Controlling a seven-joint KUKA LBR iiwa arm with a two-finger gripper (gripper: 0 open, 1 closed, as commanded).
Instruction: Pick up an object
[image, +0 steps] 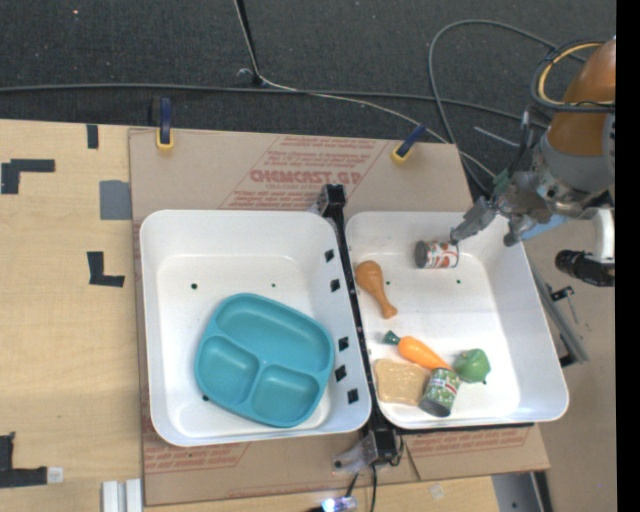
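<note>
My gripper (493, 232) hovers over the back right corner of the right bin (520, 300), open, with nothing between its spread fingers. A small red and white can (437, 256) lies on its side just left of and below the left finger, apart from it. In the same bin, a brown chicken drumstick (374, 285) lies near the left wall. Along the front are an orange carrot (418, 350), a green pepper (472, 365), a tan bread slice (400, 381) and a dark green can (439, 392).
The left bin (170, 250) holds a teal divided plate (263, 360). A black divider strip (345, 300) runs between the bins. Cables (470, 110) loop behind the arm at the back right. Both bins stand on a cardboard sheet (290, 170).
</note>
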